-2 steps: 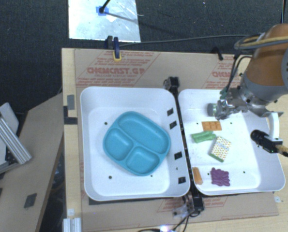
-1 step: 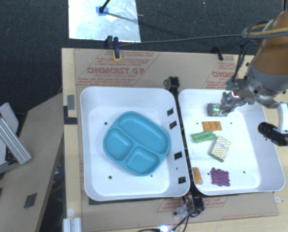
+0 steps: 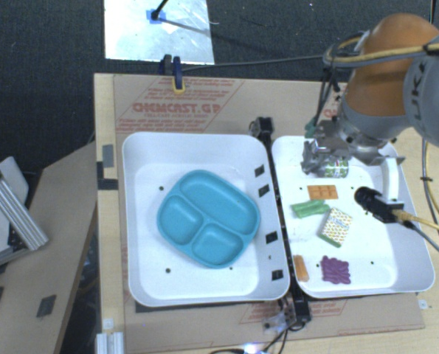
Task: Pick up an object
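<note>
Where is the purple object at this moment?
The purple object lies in the right bin, near its front edge, just below the patterned block and right of the small orange piece.

Pretty even overhead light, soft grainy frame, glare off the foil sheet (image 3: 158, 21) up at 11 o'clock.

Green can (image 3: 335, 169) half hidden behind the hand (image 3: 316, 158); arm (image 3: 396, 72) cut off at the right edge.
</note>
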Robot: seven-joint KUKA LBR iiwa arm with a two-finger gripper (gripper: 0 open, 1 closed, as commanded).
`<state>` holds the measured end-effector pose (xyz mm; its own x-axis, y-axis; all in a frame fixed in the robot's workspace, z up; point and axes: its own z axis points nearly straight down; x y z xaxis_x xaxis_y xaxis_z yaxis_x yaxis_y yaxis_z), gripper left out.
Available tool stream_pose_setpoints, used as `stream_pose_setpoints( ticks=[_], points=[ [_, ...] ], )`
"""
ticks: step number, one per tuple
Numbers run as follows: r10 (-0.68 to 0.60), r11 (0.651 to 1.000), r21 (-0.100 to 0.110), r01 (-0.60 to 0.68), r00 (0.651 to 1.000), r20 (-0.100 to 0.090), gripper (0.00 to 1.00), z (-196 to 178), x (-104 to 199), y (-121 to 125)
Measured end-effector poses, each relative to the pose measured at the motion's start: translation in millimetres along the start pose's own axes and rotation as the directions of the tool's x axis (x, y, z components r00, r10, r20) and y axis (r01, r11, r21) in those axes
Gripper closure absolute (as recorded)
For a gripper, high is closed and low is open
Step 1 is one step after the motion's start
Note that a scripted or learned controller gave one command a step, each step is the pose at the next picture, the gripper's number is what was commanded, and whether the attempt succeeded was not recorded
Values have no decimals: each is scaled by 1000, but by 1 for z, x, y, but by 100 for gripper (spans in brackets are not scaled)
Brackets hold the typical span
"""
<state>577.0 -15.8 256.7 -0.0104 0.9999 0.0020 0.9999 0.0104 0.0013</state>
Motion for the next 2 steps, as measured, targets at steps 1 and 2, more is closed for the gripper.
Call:
stream_pose_setpoints(
  ticks=[1,2],
  points=[
    [0,1000,-1,0,1000,0,100,5,63,10],
    [1,1000,0,-1,1000,1,100,23,114,18]
  ],
)
